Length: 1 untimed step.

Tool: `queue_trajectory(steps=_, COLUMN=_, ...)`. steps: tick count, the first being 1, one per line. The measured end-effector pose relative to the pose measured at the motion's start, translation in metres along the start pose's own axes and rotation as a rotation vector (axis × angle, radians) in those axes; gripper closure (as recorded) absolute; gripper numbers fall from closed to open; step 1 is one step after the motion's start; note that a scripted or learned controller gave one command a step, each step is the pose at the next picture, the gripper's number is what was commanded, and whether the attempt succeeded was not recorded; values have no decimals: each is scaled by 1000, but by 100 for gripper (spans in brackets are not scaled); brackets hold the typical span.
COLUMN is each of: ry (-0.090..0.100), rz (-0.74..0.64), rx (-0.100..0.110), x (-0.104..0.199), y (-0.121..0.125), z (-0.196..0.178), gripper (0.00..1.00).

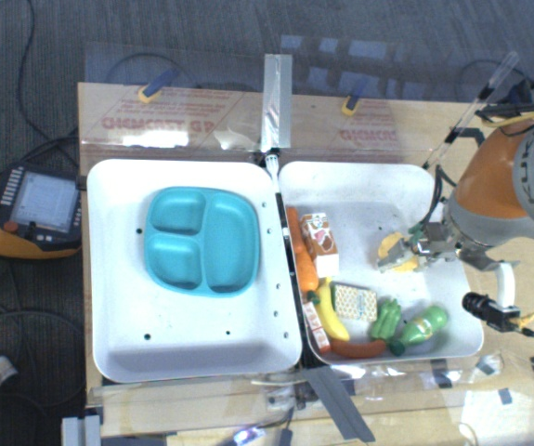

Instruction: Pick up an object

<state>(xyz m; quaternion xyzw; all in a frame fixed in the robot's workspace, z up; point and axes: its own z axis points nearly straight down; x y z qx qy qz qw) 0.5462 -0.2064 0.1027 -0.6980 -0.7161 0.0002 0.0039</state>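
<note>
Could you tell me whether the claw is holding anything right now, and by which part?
It cannot be told. The claw sits low in the right bin against a small yellow object, but a grip is not discernible.

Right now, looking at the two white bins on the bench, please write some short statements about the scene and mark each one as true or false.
1. The turquoise divided plate lies in the left white bin. True.
2. The yellow plastic banana lies on the turquoise plate. False: it lies in the right white bin, among the toy foods.
3. The gripper is over the right bin, near a small yellow piece. True.
4. The green plastic bottle stands in the left bin. False: it lies near the front edge of the right bin.
5. The small carton with a red and white label is in the right bin. True.
</note>
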Motion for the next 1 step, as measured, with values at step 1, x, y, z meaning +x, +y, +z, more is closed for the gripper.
queue_trajectory(steps=1, ry=-8, rz=125, rx=-4, x=89, y=124, z=-91, gripper=100)
